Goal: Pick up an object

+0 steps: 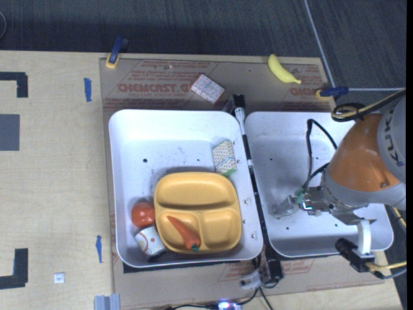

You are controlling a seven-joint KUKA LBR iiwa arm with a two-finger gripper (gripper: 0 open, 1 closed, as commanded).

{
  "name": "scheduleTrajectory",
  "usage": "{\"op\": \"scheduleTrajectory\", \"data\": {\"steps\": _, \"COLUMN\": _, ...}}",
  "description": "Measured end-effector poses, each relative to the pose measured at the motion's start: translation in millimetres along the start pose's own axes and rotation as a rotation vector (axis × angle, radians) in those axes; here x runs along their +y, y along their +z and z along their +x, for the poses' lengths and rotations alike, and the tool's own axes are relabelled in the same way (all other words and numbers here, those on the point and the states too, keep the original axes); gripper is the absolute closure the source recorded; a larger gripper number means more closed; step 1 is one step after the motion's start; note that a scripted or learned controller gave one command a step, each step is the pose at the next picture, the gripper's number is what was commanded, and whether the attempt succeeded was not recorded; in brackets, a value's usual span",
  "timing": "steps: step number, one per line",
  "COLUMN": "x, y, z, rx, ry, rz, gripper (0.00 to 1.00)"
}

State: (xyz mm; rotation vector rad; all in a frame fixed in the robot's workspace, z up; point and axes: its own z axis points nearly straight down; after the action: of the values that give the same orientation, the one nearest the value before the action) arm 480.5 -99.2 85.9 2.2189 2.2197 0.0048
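Yellow plastic catches your eye first: a moulded yellow tray (197,210) with three compartments lies in the left bin (126,173), and an orange carrot (182,232) with a green tip rests in its lower left compartment. Any of the small things here could serve as your object, and all of them sit in that left bin: a red tomato-like ball (142,214) touching the tray's left edge, a small white cup or can (150,241) with orange marks just below it, and a patterned pouch (224,157) against the bin's right wall, above the tray. Your tool (284,206) is low over the floor of the right bin (277,134), near its left wall, well apart from every one of those objects, and I judge it has nothing to take where it is. Whether it is open or closed you cannot tell from this angle; its tips are a small grey blur. For a good pick I would choose the round ball or the carrot: firm, smooth shapes that two fingers can close across, whereas the tray is broad and shallow and the pouch looks soft and flat. Come down straight and centre the span on the narrow axis. Outside the bins, a banana (282,70) and a speckled block (206,88) lie on the cardboard sheet (155,82) on the counter (51,173).
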Motion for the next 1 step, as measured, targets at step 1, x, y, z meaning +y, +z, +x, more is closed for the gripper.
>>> {"op": "scheduleTrajectory", "data": {"steps": 1, "x": 0.1, "y": 0.0, "z": 4.6, "rx": -0.001, "ry": 0.001, "rz": 0.0, "gripper": 0.0}}
